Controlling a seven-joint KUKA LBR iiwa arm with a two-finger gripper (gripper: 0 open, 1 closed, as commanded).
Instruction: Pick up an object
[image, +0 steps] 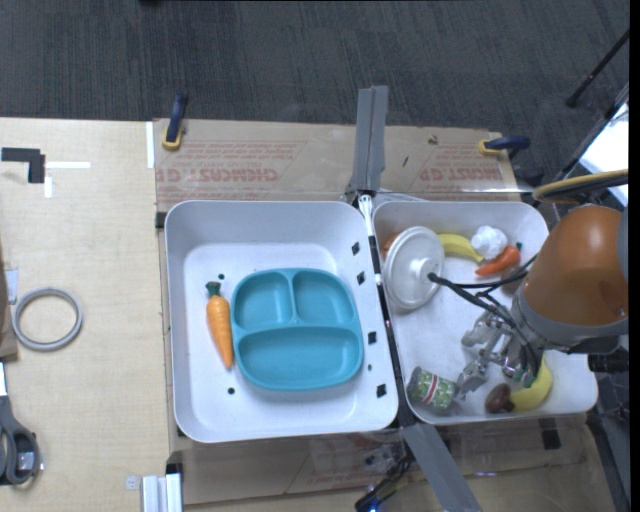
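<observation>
Arm low in the right bin, nothing lifted yet.

The pale wooden bench (80, 220) carries two shallow white bins over dark carpet; the left white bin (190, 300) holds a teal sectioned plastic tray (297, 328) with an orange toy carrot (219, 325) beside it. Near the right white bin's (450, 330) front edge the metal two-finger gripper (487, 358) hangs beside a green labelled can (433, 390) (whether the claw is apart or together, I cannot tell); the grasp looks still to come.

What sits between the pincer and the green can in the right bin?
Nothing visible. The pincer hangs low in the right bin, right beside the green can, with only bare bin floor between them. The banana and a brown item lie to its other side.
</observation>
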